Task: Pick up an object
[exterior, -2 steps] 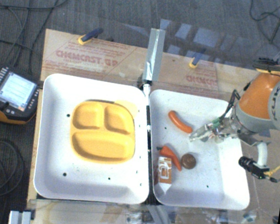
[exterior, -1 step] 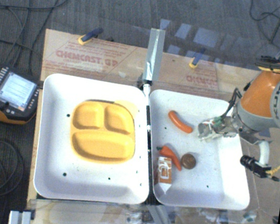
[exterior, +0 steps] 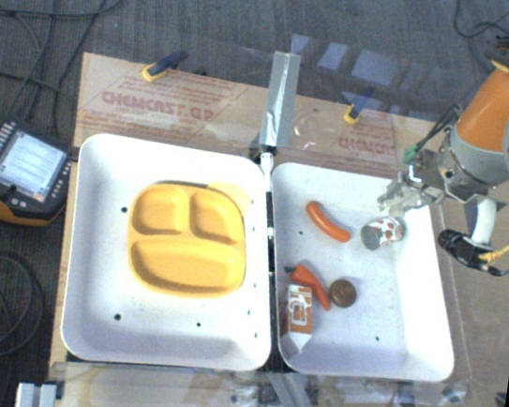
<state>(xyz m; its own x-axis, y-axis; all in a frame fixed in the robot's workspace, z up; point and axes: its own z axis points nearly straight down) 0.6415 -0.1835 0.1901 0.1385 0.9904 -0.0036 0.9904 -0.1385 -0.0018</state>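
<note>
The fingers' spread cannot be judged at this angle; the gripper [exterior: 406, 194] is hovering over the far right part of the right bin [exterior: 422, 351], nothing visibly between its fingers. A small can [exterior: 382, 233] is lying on its side just near-left of it. Well to the left, a sausage [exterior: 327, 222] is lying diagonally, far-left to near-right.

Tool [exterior: 406, 194] just above a small can [exterior: 382, 233] in the right bin [exterior: 427, 314], yellow tray [exterior: 188, 239] in the left bin [exterior: 96, 250].
</note>
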